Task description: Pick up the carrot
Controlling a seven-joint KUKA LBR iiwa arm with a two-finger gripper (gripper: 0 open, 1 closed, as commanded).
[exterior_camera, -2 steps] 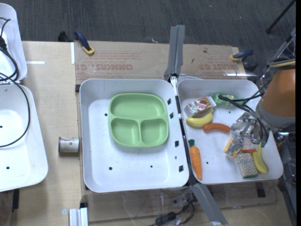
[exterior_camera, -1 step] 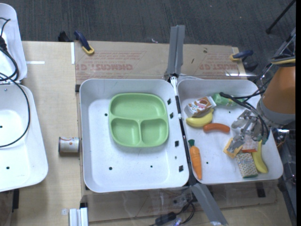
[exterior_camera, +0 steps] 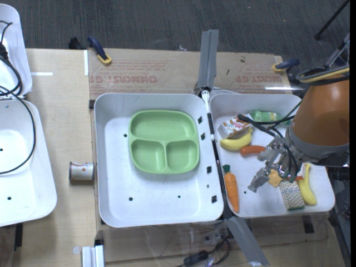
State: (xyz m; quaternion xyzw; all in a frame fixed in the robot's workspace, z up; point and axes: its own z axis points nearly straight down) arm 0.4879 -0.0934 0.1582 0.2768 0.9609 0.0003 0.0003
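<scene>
The carrot (exterior_camera: pixel 231 189) is orange with a green top and lies along the left wall of the right bin (exterior_camera: pixel 261 203), near its front corner. My gripper (exterior_camera: pixel 261 178) hangs over the middle of that bin, a short way to the right of the carrot and apart from it. Nothing shows between its fingers.
Around the gripper lie a banana (exterior_camera: pixel 236 142), a red pepper (exterior_camera: pixel 253 149), a second banana (exterior_camera: pixel 307 187), a patterned packet (exterior_camera: pixel 291 196), a snack packet (exterior_camera: pixel 233 127) and a green item (exterior_camera: pixel 263 115). The left bin (exterior_camera: pixel 111 166) holds a green divided plate (exterior_camera: pixel 164 141).
</scene>
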